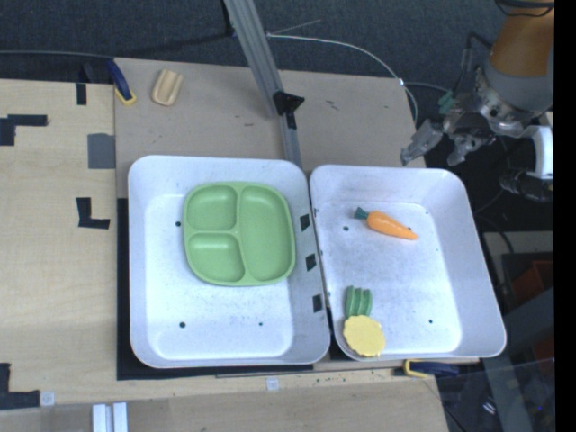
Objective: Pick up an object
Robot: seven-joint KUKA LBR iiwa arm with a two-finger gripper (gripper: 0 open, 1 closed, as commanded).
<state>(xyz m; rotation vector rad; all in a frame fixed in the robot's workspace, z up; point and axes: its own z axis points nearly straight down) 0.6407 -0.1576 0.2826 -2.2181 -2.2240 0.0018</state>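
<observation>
Matt green plastic plate (239, 233)

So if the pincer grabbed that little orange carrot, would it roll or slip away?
The small orange toy carrot with a green top looks rounded and tapered, so a nudge would probably roll it in a curve. Its smooth surface may slip from a pinch. It seems light.

Tan wood bench (54, 241) w/ black tape marks (88, 214), dark blue carpet (108, 12) behind, grey pole (256, 48).
</observation>
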